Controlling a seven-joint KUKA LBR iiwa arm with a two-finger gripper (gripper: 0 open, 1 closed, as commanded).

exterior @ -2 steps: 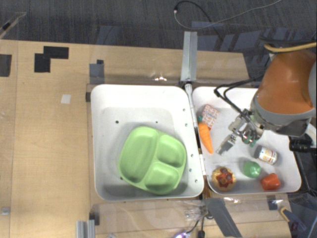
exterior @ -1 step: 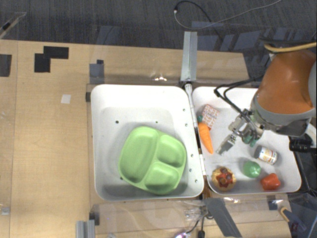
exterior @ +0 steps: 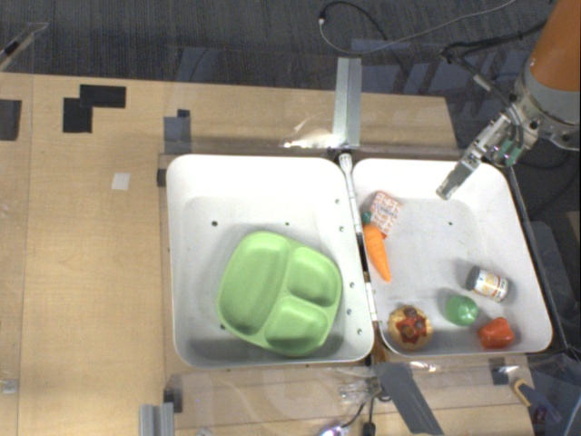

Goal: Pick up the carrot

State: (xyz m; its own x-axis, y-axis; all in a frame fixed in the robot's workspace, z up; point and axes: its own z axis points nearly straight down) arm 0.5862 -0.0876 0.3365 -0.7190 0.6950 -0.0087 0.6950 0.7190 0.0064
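While the carrot (exterior: 377,252) lies untouched in the right bin (exterior: 427,230), hard against the bin's left wall, the task stands at the approach step: nothing is grasped yet. Carrot lies lengthwise along the divider, leafy green end toward the far side, tip pointing toward the near side.

Gripper (exterior: 451,187) hangs over the far right part of the same bin, well apart from the carrot. It appears as a narrow slanted tip; whether it stands wide or narrow cannot be told from this angle. Nothing is seen held in it.

Judgement on next move: travel left and toward the near side across the bin, turn the wrist so the grip closes across the carrot's width, then descend. The wall beside the carrot leaves little room on that side, so a clean straddle may be hard; a slip or a push against the wall seems the likely failure.

Neighbours:
- small red-and-white packet (exterior: 385,211), just beside the carrot's green end, near enough to be nudged
- round brown pastry (exterior: 409,325), near the carrot's tip
- green ball (exterior: 461,310), red pepper (exterior: 496,332) and small jar (exterior: 488,284), further right, out of the path
- green divided plate (exterior: 280,292) in the left bin (exterior: 195,243), not involved
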